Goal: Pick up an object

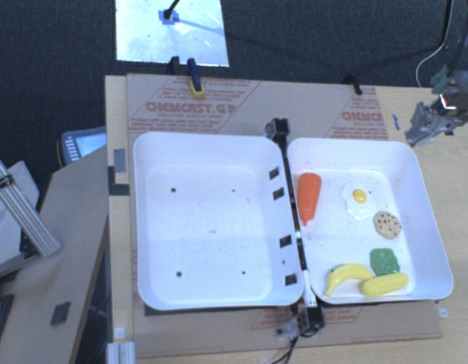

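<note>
Two shallow white plastic bins sit side by side mid-frame. Left bin (154, 226) has bare floor. Right bin (423, 226) holds an orange toy carrot (308, 196) by its left wall, a white fried egg with yellow yolk (358, 199) centre, a tan round cookie (386, 224), a green leafy piece (384, 260), a yellow banana (346, 276) and a yellow corn-like piece (385, 283) at lower right. Both rest on a brown cardboard sheet (218, 105) on the table (89, 203); dark carpet and a silver plate (171, 20) up top. Pincer (431, 123) hangs at the right edge, above the right bin's upper-right corner; can't tell if it is spread or closed.
</note>
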Controlling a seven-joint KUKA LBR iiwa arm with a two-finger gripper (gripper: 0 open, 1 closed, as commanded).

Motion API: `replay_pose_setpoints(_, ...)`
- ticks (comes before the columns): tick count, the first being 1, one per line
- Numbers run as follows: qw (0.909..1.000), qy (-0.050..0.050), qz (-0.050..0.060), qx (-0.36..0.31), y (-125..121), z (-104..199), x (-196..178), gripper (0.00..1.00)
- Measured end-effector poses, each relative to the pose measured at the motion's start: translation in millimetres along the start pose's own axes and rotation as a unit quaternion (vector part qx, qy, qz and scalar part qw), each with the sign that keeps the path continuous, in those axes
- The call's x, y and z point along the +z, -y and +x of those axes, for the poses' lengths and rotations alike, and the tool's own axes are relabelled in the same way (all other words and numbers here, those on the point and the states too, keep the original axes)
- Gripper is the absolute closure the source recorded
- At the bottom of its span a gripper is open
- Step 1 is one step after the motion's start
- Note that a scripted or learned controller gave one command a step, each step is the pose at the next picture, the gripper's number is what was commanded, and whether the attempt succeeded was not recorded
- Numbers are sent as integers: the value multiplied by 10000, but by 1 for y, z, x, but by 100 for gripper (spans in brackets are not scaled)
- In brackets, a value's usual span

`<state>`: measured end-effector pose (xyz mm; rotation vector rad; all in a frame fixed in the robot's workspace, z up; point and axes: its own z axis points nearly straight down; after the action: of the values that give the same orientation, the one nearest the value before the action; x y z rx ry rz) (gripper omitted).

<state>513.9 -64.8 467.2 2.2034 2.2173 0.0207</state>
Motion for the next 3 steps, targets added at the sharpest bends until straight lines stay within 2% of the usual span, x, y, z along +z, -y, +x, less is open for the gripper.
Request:
replay_pose_setpoints(1,10000,-15,61,-8,1,45,-47,100)
replay_pose_setpoints(2,10000,-24,80,-32,14,133,-69,100)
replay_pose_setpoints(3,10000,-14,94,5,17,138,-68,100)
